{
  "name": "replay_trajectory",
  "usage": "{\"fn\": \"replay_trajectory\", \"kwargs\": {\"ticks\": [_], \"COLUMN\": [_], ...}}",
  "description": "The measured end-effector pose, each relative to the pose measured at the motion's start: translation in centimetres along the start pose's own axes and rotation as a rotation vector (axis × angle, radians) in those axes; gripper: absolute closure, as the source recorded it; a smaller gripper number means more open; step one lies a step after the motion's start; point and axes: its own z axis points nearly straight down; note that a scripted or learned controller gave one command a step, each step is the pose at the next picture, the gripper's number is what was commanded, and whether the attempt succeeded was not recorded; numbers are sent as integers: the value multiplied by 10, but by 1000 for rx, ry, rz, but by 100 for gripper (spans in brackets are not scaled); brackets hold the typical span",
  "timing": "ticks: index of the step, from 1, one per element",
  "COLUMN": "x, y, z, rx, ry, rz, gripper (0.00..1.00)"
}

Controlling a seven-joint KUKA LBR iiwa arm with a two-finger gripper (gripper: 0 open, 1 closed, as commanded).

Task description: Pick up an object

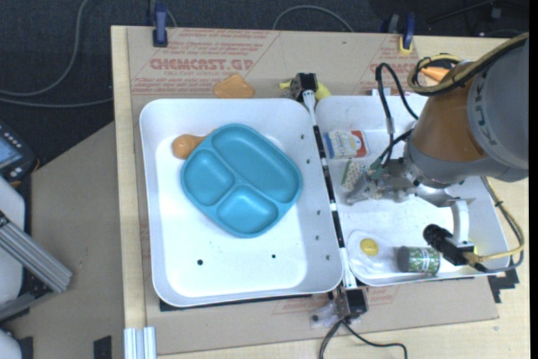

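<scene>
Two white bins are sitting side by side on the bench (126, 181). The left bin (168, 256) is holding one blue plate (241, 179) with three compartments, lying flat near the middle, and one orange lump (183, 146) is peeking out from under the plate's upper left edge, touching it.

The right bin (378, 227) is holding four loose things. One small white packet (345, 144) with a red patch is lying near the bin's upper left. One speckled pouch (354, 173) is lying just below it. One yellow piece (368, 247) is sitting near the lower left corner, and one green can (418, 260) is lying on its side just to the right of that piece, well apart from the pouch.

The arm (458, 130) is reaching in from the right, its orange band hanging over the right bin. The gripper (367, 187) is pointing left and sitting just beside the pouch's lower edge; whether its tips are together or apart is too blurred to tell, and nothing is plainly showing between them.

Outside the bins, one orange thing (233, 86) is lying on the bench above the left bin, and two blue clamps (159, 23) are gripping the bench's far edge.
</scene>
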Motion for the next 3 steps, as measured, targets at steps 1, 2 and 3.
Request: {"fn": "replay_trajectory", "kwargs": {"ticks": [1, 2, 3], "x": [-41, -15, -15], "y": [62, 47, 47], "z": [-4, -4, -14], "rx": [-10, -2, -4], "ry": [-6, -2, -3], "rz": [3, 3, 3], "gripper": [0, 0, 100]}}
